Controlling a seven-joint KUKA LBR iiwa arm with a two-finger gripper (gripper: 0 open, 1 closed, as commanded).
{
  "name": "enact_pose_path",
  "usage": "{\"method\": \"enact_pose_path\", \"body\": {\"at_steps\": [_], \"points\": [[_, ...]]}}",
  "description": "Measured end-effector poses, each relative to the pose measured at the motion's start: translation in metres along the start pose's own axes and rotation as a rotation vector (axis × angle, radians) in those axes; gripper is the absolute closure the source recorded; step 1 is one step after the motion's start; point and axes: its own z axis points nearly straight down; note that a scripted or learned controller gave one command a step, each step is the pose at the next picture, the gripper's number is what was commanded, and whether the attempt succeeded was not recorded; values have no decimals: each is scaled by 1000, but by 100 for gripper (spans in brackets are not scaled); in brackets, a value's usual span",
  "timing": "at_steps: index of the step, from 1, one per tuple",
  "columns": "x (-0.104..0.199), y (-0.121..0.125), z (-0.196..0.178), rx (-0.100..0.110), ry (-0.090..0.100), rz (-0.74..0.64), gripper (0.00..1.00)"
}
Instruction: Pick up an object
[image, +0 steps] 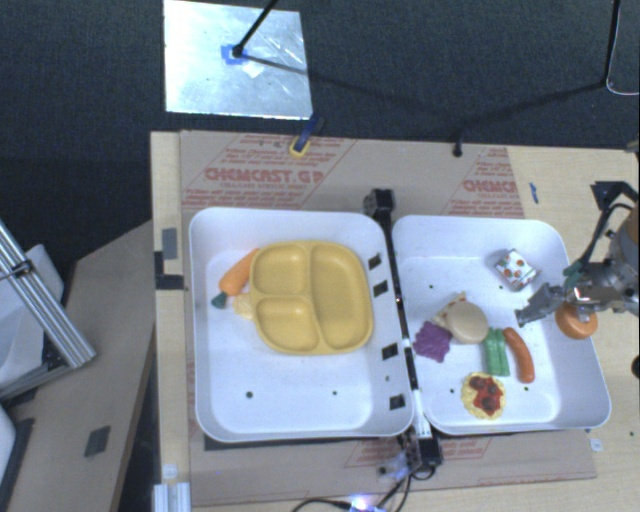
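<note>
The right bin (430, 250) holds several toy foods. A white cube with red spots (513, 267) lies at the back. A tan bun (466, 321) sits mid-bin, with a purple piece (432, 341) at its left. A green piece (496, 354) and an orange-red sausage (521, 355) lie side by side, and a yellow disc with red topping (484, 394) is in front of them. My gripper (530, 309) comes in from the right and hovers just above the sausage's far end, right of the bun. Nothing shows in its grasp.
The left bin (215, 400) carries a yellow divided plate (305, 297), with an orange carrot (236, 273) at its left. A black hinge strip (395, 300) runs between the bins. An orange round shape (576, 322) sits under the wrist at the right bin's rim.
</note>
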Motion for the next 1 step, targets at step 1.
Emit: {"method": "enact_pose_path", "body": {"at_steps": [1], "points": [[0,2,-6,-12,-3,-4,0]]}}
